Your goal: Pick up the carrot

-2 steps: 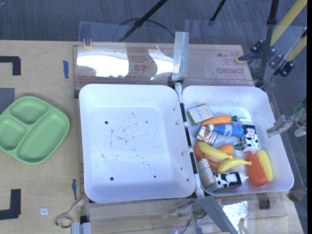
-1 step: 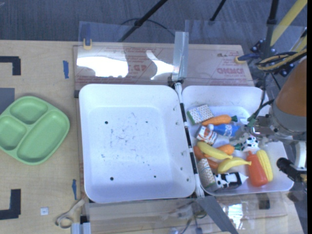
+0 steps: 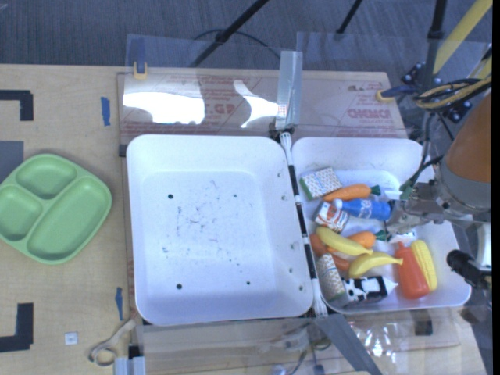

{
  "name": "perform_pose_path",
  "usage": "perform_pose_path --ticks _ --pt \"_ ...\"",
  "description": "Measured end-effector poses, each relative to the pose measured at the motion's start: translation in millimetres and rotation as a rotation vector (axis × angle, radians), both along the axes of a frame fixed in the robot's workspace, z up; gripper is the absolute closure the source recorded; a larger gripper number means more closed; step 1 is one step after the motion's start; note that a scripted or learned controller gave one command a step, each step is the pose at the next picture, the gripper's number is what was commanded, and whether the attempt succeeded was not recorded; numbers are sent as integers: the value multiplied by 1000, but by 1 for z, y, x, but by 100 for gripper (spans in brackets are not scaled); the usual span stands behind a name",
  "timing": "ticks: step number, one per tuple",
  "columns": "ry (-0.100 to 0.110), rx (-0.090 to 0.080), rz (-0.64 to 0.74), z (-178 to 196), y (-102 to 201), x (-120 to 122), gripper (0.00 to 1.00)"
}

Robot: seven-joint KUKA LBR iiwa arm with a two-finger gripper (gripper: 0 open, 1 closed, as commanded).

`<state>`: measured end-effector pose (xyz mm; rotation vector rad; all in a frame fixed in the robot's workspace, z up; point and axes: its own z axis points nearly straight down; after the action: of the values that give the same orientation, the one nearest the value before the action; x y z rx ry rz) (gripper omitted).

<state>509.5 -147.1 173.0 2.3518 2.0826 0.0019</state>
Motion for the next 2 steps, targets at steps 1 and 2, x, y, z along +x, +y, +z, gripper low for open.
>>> perform_pose_path --ticks 1,2 --pt "0 0 0 0 0 0 0" --pt "3 1 345 -37 52 3 0"
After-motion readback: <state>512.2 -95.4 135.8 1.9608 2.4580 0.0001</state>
